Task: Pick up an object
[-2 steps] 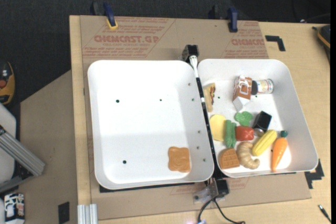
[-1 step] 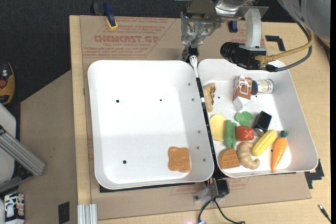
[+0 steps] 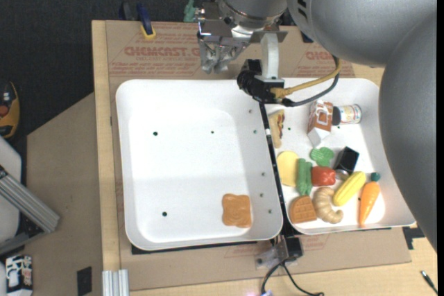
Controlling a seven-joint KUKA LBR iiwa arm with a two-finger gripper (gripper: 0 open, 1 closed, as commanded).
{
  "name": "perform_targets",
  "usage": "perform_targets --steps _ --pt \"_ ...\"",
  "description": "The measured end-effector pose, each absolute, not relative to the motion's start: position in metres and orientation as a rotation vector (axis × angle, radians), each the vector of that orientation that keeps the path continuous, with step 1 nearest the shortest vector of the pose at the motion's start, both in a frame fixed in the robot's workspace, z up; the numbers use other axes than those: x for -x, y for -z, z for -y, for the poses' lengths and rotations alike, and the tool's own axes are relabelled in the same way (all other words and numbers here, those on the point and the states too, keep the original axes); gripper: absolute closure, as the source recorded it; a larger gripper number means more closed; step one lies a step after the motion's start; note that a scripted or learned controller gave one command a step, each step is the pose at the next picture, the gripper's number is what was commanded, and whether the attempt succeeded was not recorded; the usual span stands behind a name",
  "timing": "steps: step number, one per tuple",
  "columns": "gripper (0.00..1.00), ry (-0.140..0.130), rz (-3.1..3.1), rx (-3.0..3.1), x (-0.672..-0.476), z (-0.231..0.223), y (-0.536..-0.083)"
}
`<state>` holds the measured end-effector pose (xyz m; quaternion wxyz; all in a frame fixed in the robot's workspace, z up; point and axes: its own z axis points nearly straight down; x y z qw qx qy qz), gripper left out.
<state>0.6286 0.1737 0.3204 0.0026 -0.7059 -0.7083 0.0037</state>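
Hovering over cardboard (image 3: 166, 52) printed "CHEMCAST", the gripper (image 3: 216, 60) hangs behind the left bin (image 3: 139, 149), its state unclear.

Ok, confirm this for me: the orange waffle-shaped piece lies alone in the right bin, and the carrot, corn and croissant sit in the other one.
Wrong on one point: the orange waffle-shaped piece lies alone in the left bin, not the right. The camera view shows it near that bin's front right corner. The carrot, corn and croissant do sit in the other bin.
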Motion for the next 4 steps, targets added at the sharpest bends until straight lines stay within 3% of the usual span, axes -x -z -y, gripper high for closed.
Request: perform_targets --steps 1,3,4 --pt "1.0 -0.006 2.217 2.223 -0.657 -0.145 -0.29" --pt "1.0 -0.003 2.216 2.225 -0.666 -0.05 -0.285" --pt "1.0 0.026 2.236 2.224 -0.667 -0.091 -0.433"
